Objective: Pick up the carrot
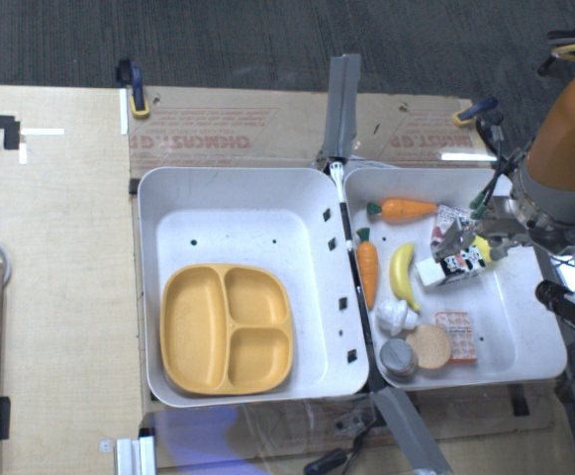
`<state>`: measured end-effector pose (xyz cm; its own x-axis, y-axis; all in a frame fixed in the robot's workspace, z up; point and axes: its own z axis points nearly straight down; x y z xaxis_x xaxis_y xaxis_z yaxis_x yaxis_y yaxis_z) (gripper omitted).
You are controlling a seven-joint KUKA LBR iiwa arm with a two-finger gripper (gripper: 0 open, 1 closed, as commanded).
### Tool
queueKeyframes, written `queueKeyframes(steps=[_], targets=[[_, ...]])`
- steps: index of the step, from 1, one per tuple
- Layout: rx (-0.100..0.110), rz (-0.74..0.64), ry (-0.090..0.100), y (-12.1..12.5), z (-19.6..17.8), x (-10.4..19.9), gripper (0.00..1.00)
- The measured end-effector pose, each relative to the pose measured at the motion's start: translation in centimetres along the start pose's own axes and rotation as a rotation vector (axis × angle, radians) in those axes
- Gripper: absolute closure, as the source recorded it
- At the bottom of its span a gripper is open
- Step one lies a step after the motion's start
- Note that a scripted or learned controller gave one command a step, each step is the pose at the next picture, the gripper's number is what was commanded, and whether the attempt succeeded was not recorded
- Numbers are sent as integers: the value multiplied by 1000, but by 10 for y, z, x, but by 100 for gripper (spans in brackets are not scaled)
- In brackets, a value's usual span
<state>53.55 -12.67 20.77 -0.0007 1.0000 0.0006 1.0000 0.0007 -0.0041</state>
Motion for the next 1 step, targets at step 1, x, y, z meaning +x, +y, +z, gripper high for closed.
queueKeyframes(steps=[1], targets=[[-1, 16, 0, -58, 6, -10, 0]])
